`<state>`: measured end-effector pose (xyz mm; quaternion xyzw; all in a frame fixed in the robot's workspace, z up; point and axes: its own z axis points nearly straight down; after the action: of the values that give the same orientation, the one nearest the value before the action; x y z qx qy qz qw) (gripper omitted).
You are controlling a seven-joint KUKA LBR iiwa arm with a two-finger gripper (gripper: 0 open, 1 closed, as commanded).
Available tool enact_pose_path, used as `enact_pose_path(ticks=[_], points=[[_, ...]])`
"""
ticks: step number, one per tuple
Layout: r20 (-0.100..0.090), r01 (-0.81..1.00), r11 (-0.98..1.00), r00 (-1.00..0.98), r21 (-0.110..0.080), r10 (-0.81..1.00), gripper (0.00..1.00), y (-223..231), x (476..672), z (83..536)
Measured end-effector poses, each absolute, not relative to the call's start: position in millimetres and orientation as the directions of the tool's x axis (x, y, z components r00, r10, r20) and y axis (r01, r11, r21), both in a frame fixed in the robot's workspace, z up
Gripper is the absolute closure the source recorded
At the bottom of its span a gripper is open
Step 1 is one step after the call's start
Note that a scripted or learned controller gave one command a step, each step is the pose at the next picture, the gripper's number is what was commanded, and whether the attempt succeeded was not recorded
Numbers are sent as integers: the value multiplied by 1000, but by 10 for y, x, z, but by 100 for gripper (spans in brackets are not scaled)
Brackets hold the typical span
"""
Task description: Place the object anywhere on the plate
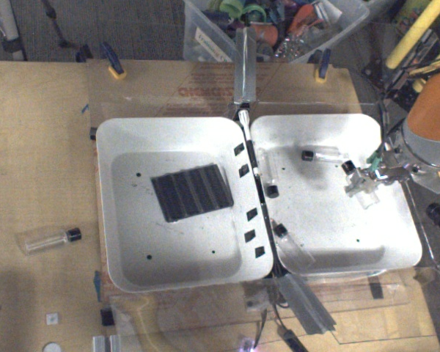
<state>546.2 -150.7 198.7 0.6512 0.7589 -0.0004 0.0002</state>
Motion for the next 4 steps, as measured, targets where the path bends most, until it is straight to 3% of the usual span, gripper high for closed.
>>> enact_pose_path(ticks=[2,3,4], points=[[-1,996,-85,85,0,996,100,111,5937,1839],[-1,993,-117,117,-1,993,100,862,6662,1843],[0,1000,-26,26,2,1000,100,1736,6662,1984]])
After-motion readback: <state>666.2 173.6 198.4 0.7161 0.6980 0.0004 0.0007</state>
